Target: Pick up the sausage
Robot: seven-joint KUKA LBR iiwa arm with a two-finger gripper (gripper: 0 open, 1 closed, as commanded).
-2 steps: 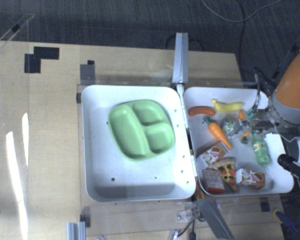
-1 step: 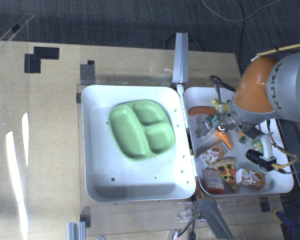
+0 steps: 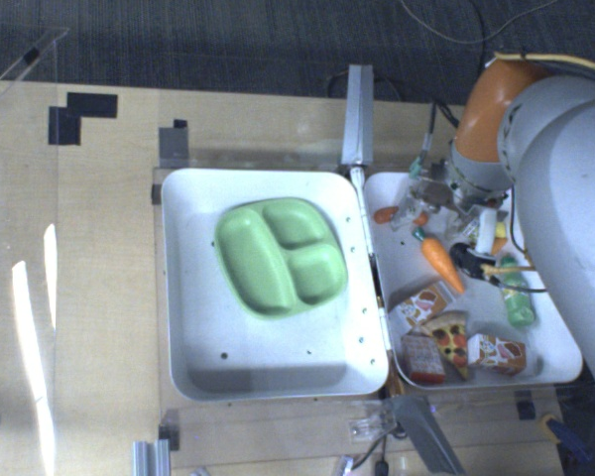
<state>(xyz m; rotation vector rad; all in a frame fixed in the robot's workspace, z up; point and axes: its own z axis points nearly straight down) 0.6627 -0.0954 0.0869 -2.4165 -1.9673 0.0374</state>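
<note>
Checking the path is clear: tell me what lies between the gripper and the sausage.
In the camera view, bare white bin floor separates the gripper from the sausage; the carrot lies below, aside.

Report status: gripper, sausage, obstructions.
Gripper low in right bin's far end. Sausage lying beside it, not held. Carrot close by.

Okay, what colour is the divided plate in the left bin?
Light green. The divided plate is plain, with no pattern, and shows best in the camera view, against the white left bin.
</note>
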